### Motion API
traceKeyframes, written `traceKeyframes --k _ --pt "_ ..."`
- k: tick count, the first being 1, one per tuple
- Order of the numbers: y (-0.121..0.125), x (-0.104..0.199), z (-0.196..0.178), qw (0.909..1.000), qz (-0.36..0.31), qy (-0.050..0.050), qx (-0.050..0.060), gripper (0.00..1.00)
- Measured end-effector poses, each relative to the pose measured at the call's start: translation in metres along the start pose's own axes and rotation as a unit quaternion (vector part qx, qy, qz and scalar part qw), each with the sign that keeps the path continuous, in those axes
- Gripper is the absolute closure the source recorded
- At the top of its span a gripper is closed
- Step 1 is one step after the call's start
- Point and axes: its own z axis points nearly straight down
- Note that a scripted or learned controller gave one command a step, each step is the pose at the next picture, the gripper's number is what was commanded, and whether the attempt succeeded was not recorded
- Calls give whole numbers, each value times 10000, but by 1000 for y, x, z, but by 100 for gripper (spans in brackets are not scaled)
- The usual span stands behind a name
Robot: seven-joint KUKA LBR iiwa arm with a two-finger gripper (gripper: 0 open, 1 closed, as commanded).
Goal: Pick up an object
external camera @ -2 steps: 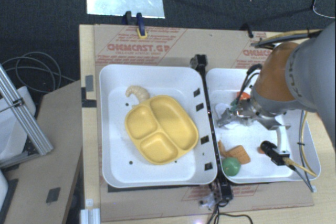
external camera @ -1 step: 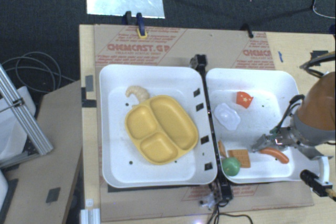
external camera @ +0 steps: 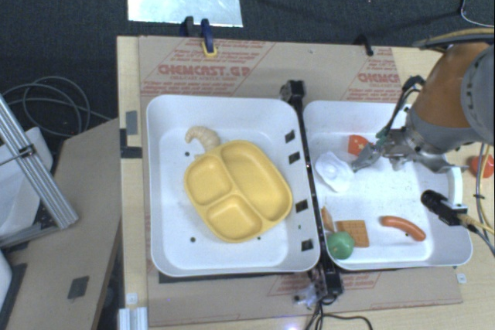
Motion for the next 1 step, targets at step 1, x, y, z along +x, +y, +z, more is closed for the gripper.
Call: traceKeyframes --k 1 --pt "83 -17 43 10000 19 -2 19 0"
